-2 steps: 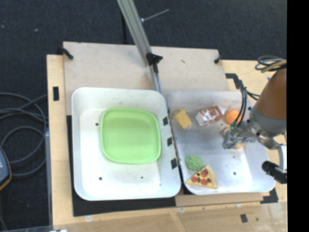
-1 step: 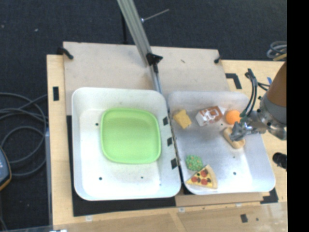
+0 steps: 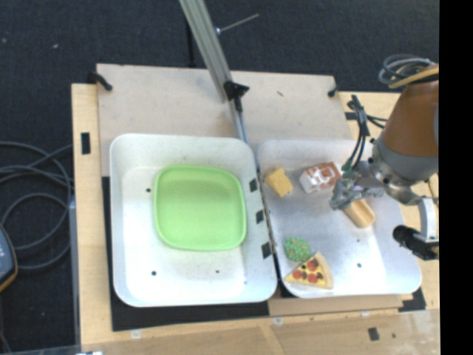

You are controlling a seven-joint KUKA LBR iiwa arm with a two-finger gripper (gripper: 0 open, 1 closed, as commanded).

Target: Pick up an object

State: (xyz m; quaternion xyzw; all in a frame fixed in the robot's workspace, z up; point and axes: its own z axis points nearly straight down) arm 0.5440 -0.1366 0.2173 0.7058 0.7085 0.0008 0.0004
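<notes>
From above, the arm reaches in from the right, its tool (image 3: 347, 196) low in the right bin (image 3: 392, 272), beside a tan bread-like piece (image 3: 361, 214); whether it grips anything I cannot tell. Nearby lie a red-and-white packet (image 3: 320, 177), a yellow cheese block (image 3: 278, 182), a green leafy piece (image 3: 298, 248) and a pizza slice (image 3: 311, 272). The left bin (image 3: 129, 220) holds a green plate (image 3: 199, 207).

I could read no text, number or brand anywhere; the red-and-white packet (image 3: 321, 177) at about two o'clock carried markings too blurred to decipher.
</notes>
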